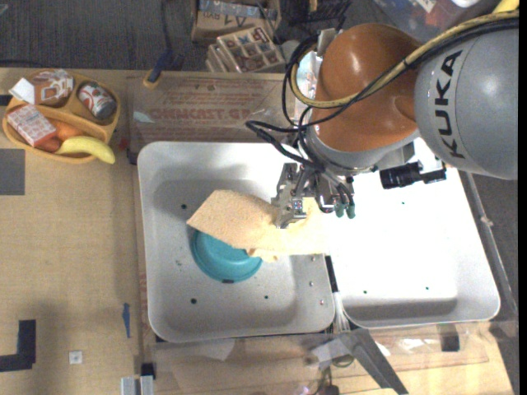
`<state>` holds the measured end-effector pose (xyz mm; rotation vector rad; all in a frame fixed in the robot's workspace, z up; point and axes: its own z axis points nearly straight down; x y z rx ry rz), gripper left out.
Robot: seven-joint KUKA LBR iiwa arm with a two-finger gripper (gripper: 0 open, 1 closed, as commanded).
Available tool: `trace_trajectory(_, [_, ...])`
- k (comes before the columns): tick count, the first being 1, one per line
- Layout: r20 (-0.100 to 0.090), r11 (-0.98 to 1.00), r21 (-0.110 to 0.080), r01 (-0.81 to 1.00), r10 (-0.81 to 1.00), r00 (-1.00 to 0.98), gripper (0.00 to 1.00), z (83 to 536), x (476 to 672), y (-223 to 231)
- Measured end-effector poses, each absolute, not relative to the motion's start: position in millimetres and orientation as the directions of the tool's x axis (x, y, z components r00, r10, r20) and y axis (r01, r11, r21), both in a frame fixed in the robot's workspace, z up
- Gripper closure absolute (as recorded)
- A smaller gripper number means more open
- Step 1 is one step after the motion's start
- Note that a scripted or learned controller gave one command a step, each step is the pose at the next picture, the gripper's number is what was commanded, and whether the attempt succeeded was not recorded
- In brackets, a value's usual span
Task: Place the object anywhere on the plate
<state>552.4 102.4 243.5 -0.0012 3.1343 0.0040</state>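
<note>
Look at the middle of the frame: your gripper point(290, 212) hangs over the left bin point(165, 179), its fingers clenched on the right end of a tan, flat sponge-like slab point(235, 220). The slab slants down to the left from the fingers, and its lower edge overlaps the teal plate point(221, 263), which sits on the bin floor just below and left of centre; you cannot tell whether the slab touches the plate or is held above it. The grey arm with its orange band point(362, 81) fills the upper right. The right bin point(428, 253) lies beside the left one. In the upper left of the frame, a yellow tray point(25, 130) holds a banana point(86, 147) and small packets.
</note>
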Motion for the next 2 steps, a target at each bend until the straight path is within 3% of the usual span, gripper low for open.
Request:
trace_trajectory(1, [-0.007, 1.0, 0.003, -0.005, -0.005, -1.0, 1.0, 234.3, 549.6, 153.7])
trace_trajectory(2, [-0.008, 1.0, 0.003, -0.004, -0.004, -1.0, 0.0, 234.9, 549.8, 153.5])
